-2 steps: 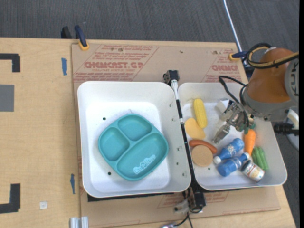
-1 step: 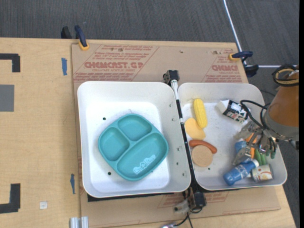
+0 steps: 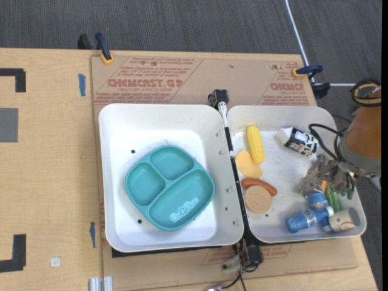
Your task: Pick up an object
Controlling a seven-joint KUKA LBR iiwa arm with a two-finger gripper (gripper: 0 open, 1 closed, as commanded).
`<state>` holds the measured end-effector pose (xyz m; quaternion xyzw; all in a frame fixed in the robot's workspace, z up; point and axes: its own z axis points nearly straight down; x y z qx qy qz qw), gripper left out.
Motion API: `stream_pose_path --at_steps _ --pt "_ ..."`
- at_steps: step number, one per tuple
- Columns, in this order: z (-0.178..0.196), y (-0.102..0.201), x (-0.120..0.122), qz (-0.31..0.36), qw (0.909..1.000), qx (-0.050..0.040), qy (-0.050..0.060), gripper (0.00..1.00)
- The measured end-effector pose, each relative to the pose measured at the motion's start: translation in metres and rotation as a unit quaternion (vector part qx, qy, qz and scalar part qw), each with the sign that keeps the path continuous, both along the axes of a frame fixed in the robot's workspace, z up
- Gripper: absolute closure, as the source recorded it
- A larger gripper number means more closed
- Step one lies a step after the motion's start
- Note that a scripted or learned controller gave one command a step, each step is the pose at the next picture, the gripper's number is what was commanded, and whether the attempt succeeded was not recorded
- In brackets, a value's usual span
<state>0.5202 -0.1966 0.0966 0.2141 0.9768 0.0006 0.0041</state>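
**Gripper down among the clutter, nothing lifted yet**

The blue bottle point(image 3: 306, 214) lies on its side in the right bin point(image 3: 273, 232), long axis running lower-left to upper-right, and it looks the likeliest pick. The gripper point(image 3: 324, 177) sits just above the bottle's upper end, beside green sticks point(image 3: 336, 193); whether its claw is spread or pinched cannot be told. Nothing appears raised, so the grasp and lift remain. The corn cob point(image 3: 255, 144), upright-lying, rests well left of the bottle.

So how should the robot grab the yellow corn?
Probably across the middle of the corn, coming straight down. It lies flat in the right bin, long and narrow, pointing away from the camera, so fingers would close on its two long sides. The lower end touches a yellow piece.
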Motion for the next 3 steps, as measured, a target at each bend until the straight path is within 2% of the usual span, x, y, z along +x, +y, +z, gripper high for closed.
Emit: stream_pose_path --at_steps 1,2,3 --pt "-0.01 0.002 -0.039 0.098 0.9952 -0.0004 0.002 1.0" --pt "0.044 0.083 -0.04 0.157 0.9877 -0.0005 0.002 1.0" --pt "0.094 0.12 -0.04 0.25 0.9683 -0.0013 0.001 1.0"
